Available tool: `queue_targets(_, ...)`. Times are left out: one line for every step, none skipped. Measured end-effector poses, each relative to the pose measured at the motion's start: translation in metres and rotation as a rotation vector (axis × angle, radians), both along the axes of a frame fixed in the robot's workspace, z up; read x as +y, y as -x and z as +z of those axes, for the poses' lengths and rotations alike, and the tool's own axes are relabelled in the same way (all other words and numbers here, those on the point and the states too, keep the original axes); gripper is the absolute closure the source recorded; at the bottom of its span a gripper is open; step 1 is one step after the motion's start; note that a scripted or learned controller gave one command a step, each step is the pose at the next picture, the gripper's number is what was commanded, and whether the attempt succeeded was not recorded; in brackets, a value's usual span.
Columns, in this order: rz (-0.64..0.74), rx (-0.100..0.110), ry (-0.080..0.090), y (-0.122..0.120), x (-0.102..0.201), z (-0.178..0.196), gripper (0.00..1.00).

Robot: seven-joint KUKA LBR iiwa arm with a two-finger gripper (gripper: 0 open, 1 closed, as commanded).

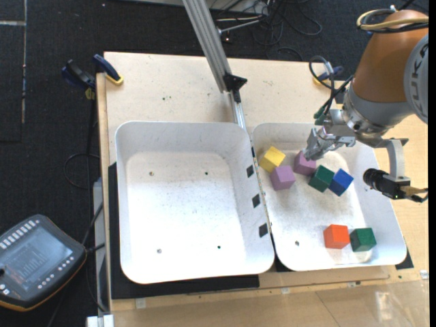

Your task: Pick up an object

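tabletop [170, 87] | right bin [385, 210]: blocks all lying down, none lifted | end effector [317, 150] low over pink block [304, 163] at bin's 11 o'clock, can't tell its grip | pick not done

Two bins side by side on the bench [170, 87]: left bin [129, 203] at frame centre-left, right bin [388, 216] at centre-right. In the right bin, five blocks [283, 176] clustered toward the upper part, two more blocks [336, 236] side by side at the lower right. Gripper [315, 150] directly above the upper cluster. Pendant [34, 261] at lower left, off the bench.
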State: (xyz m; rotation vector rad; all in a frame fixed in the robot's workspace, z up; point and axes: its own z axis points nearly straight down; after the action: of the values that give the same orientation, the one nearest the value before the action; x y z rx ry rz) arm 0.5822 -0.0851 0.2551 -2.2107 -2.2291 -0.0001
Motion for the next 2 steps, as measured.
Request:
queue_targets(0.000, -0.001, 0.000, -0.019, 0.054, -0.016, 1.00)
queue_targets(0.000, -0.005, 0.000, -0.042, 0.100, -0.011, 1.00)
